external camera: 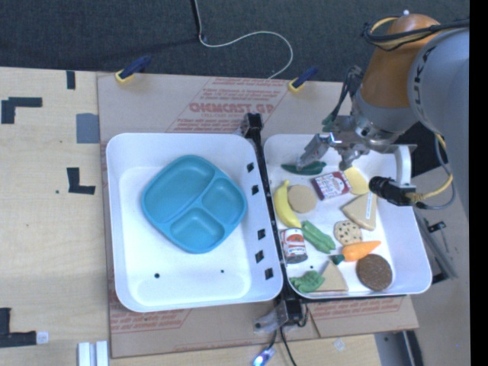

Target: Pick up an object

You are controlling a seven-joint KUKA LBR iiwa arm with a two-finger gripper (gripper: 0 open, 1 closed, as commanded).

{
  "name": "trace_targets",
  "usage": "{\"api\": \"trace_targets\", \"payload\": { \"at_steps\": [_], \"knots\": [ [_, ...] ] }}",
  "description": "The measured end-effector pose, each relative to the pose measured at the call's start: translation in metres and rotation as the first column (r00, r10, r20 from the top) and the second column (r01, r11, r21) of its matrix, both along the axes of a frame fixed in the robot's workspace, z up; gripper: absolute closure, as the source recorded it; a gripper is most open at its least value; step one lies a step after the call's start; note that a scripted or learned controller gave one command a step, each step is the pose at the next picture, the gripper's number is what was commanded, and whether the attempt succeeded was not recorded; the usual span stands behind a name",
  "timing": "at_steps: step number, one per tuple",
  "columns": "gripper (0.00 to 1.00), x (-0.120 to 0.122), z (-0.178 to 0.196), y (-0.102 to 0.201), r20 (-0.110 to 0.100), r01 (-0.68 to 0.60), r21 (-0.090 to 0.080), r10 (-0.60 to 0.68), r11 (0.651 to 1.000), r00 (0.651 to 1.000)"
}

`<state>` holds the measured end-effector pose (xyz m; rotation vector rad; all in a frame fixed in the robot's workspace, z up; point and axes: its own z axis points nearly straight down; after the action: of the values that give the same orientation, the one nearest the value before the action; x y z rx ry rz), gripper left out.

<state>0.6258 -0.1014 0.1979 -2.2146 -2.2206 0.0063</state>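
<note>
A flat brown round (374, 271) lies at the right bin's (422, 269) front, beside an orange carrot (357, 251) whose tip points right. A yellow banana (287, 204) curves along the bin's left wall, its long axis running front to back. The gripper (329, 150) hovers over the bin's back, its fingers spread and holding nothing, just above a dark green leafy piece (303, 168). The left bin (130, 227) holds a smooth blue three-compartment plate (194, 202).
</note>
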Motion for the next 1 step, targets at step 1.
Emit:
{"api": "trace_targets", "payload": {
  "at_steps": [1],
  "knots": [
    [0.00, -0.0350, -0.0186, 0.0476, -0.004, -0.002, 0.001, 0.002, 1.000, 1.000]
  ]
}}
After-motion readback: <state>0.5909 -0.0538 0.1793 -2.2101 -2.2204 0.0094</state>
